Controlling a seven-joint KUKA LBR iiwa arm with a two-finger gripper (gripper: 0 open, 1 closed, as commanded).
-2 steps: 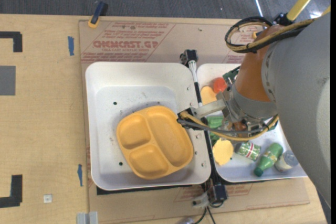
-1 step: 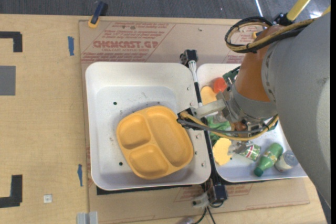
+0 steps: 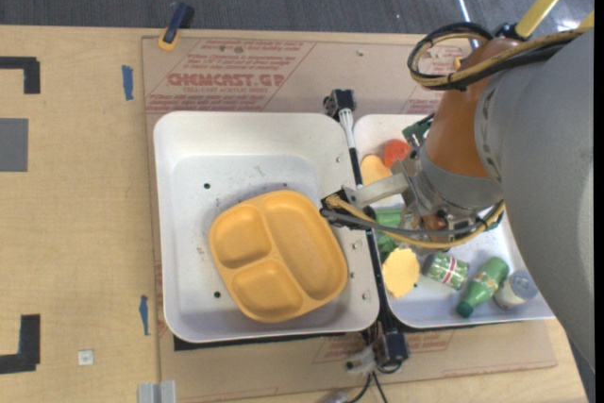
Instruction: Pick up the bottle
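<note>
Reaching: the grey arm (image 3: pixel 528 137) comes in from 3 o'clock and hangs over the right bin (image 3: pixel 528 311).
Counter: the counter (image 3: pixel 75 203) carries two white bins side by side.
Left bin: the left bin (image 3: pixel 189 165) holds a yellow divided tray (image 3: pixel 276 255).
Wrist: the orange band (image 3: pixel 453 132) sits above the gripper (image 3: pixel 415 217), which hangs over the right bin's 9 o'clock side.
Bottle: the green bottle (image 3: pixel 481 286) lies on its side at the bin's 5 o'clock corner, beside a small can (image 3: pixel 444 271).
Offset: bottle lies toward 4 o'clock of the gripper, near but apart.
Grip state: cannot tell; the wrist hides it.
Advice: probably shift toward 4 o'clock, square across the bottle's narrow width, then descend clear of the can.
</note>
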